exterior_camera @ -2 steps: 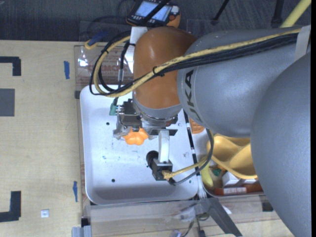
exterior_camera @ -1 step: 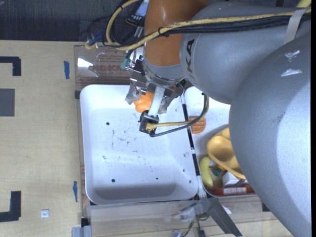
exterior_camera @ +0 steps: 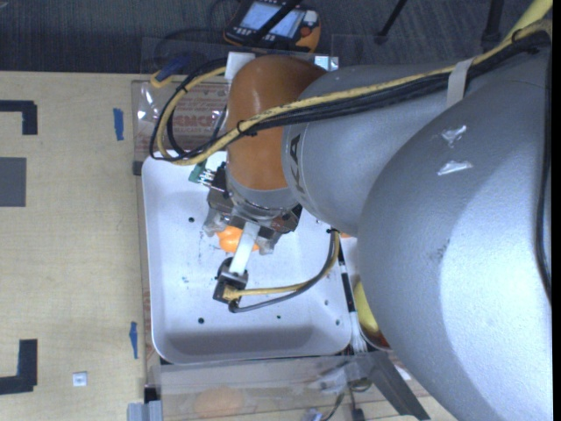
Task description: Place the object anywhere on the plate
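Much of the white bin (exterior_camera: 175,314) is covered by the big grey arm (exterior_camera: 438,217). The hand (exterior_camera: 237,239) is seen low over the bin floor. A small orange thing (exterior_camera: 230,237) is tucked right under it, partly hidden. Whether the hand is open or closed cannot be told. A pale wooden tabletop (exterior_camera: 70,261) is seen to the left.

Light wooden bench (exterior_camera: 70,261) carries a shallow white bin (exterior_camera: 175,323); black square markings (exterior_camera: 19,117) and blue tape strips (exterior_camera: 118,123) lie on its surface.
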Controlling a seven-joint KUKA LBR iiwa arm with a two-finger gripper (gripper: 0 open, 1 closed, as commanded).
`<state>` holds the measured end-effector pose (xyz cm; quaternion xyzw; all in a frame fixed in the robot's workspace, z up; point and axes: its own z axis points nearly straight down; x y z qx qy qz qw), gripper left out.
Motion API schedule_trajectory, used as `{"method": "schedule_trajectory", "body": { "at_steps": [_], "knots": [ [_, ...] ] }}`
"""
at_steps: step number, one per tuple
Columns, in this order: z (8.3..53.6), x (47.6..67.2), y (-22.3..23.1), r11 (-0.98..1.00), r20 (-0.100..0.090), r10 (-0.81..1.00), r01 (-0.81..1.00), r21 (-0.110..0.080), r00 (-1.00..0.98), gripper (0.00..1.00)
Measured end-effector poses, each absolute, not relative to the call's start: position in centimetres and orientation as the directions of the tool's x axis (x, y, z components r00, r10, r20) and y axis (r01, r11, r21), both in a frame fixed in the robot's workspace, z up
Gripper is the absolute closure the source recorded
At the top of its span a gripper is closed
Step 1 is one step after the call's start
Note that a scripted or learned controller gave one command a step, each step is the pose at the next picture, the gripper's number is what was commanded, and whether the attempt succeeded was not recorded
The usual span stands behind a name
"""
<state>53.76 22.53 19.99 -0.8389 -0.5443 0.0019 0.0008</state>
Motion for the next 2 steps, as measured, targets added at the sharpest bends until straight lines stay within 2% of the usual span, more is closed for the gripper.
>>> {"method": "schedule_trajectory", "body": {
  "at_steps": [1,2],
  "knots": [
    [17.3,50.3,22.4,-0.344,-0.002,0.939,0.939,-0.004,0.344,1.00],
    [15.4,48.9,22.4,-0.515,-0.004,0.857,0.857,-0.005,0.515,1.00]
  ]
}}
